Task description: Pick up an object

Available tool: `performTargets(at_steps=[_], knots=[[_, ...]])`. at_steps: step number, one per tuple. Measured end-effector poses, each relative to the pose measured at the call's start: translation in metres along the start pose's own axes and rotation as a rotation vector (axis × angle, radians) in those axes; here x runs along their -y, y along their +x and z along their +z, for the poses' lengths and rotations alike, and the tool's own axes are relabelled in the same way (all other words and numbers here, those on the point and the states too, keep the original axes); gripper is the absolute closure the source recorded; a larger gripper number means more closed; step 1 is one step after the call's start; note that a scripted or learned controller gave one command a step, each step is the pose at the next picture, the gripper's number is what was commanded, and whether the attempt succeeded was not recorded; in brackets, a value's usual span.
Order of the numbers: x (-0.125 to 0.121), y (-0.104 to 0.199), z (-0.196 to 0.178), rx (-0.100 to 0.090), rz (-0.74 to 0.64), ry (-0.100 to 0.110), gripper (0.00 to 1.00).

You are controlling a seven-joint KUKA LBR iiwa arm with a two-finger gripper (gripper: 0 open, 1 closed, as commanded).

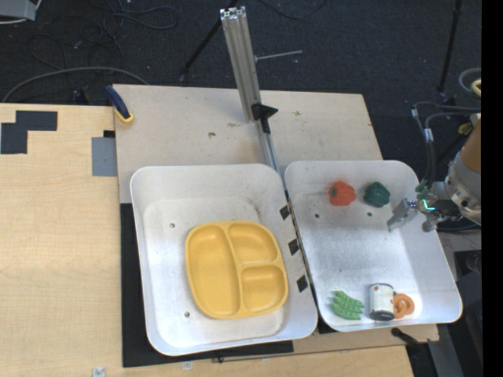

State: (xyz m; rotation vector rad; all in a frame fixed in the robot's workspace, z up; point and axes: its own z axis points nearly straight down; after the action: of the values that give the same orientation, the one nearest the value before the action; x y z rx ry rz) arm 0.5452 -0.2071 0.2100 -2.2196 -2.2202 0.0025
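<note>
the gripper [407,213] hovers at the right bin [440,289] rim, fingers apart, gripping nothing; the green pepper [377,194] sits just beyond them: centre over it, then descend.

I'm looking down on a pale bench top [314,120] set over a dark carpeted floor [118,30] where black cables [118,14] trail loosely. A light wooden table [55,242] with grey and black patches fills my left side. An upright metal post [242,61] rises from the bench's far part. Lighting looks even, shadows soft.
</note>
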Motion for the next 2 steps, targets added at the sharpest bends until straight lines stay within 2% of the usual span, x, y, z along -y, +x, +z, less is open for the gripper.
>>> performTargets(at_steps=[1, 2], knots=[[0.0, 0.0, -0.001, 0.001, 0.0, -0.002, 0.0], [-0.001, 0.007, 0.045, -0.002, 0.0, 0.004, 0.0]])
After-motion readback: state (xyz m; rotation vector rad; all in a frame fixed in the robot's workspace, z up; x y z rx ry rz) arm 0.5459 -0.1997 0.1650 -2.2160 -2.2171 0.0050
